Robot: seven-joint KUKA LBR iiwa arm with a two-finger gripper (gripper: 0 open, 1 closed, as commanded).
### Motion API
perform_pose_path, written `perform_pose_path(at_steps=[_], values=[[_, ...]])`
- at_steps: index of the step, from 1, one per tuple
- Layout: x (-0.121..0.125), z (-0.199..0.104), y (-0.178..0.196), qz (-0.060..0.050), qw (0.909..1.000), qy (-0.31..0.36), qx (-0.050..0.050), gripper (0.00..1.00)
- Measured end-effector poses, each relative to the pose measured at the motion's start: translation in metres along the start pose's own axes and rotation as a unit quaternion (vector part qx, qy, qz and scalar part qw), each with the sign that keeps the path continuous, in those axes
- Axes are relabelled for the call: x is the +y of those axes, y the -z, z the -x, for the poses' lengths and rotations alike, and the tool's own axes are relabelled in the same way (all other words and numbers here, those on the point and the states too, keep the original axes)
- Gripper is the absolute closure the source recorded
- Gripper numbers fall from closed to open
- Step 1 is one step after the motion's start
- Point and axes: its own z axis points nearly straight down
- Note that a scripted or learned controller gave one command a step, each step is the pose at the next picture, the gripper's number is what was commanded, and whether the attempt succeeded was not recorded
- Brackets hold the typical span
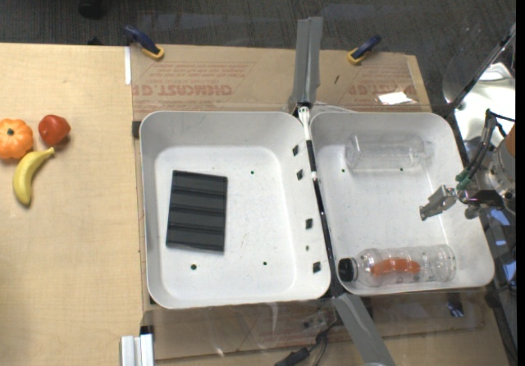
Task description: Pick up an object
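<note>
Hovering jaws (436, 203) | above right bin (371, 128) | gripping nothing

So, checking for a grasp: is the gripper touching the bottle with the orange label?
Apart. The camera view shows bare bin floor between the gripper and the bottle.

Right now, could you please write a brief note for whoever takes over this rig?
End effector: at the right bin's right edge, above the floor, holding nothing.
Right bin: a clear bottle lies near the back; a black-capped bottle with orange inside lies along the front wall.
Left bin: a black ribbed block lies flat.
Done: nothing picked.
Left: grasp and lift one object.
</note>
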Motion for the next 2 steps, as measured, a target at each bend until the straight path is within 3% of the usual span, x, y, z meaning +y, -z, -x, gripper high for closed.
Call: perform_pose_path(at_steps=[1, 2], values=[[0.024, -0.078, -0.111, -0.001, 0.9876, 0.157, 0.001, 0.00], [0.047, -0.022, -0.049, -0.001, 0.9988, 0.049, 0.000, 0.00]])
